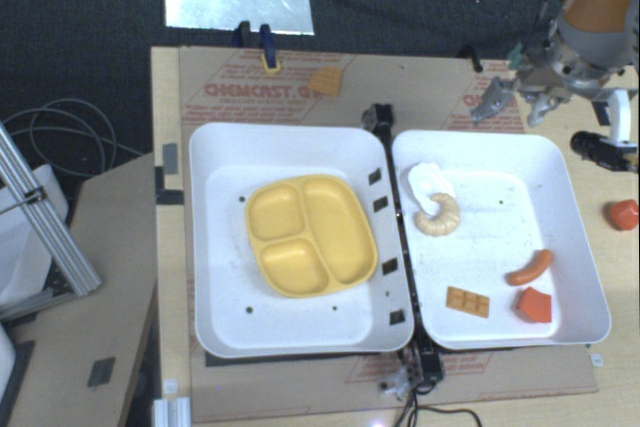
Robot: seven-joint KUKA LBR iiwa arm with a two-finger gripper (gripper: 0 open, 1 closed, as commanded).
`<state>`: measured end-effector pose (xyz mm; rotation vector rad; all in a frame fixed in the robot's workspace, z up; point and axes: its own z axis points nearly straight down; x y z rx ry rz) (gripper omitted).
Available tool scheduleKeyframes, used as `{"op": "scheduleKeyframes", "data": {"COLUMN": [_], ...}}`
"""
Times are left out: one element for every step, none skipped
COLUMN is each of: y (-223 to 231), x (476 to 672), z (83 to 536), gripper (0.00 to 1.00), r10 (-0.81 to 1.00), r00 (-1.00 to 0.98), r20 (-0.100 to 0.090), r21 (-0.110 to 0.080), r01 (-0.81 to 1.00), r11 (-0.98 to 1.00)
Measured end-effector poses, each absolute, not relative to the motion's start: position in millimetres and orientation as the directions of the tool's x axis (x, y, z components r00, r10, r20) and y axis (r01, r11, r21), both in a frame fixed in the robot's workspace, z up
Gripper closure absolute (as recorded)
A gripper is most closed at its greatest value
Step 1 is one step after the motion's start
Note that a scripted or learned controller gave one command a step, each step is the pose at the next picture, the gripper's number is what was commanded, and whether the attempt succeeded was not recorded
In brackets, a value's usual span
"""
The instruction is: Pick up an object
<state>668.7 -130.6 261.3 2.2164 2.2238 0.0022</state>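
Orange block (534, 305); sausage (529, 267) slanting up-right.

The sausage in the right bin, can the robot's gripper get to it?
Probably yes. The sausage lies alone, nothing on top, and the gripper hangs above that bin's far edge.

Bench (300, 80): brown cardboard-like top, red print, partly legible. Two white bins side by side on it, left bin (215, 245), right bin (570, 215), touching along middle. Small tan piece (325, 81) lies on board behind left bin. Yellow-blue clamp (268, 50) at far edge. Orange-red object (622, 213), possibly a block, right of right bin.
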Motion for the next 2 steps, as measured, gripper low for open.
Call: {"op": "scheduleKeyframes", "data": {"y": [-143,-164], "x": [597.7,518.3], "z": [78,84], "gripper": [0.0,0.0], "r10": [1.0,1.0], "r00": [0.001,0.004], "r20": [0.001,0.0], "r21": [-0.004,-0.005], "r01": [1.0,1.0], "r11": [-0.001,-0.004]}}
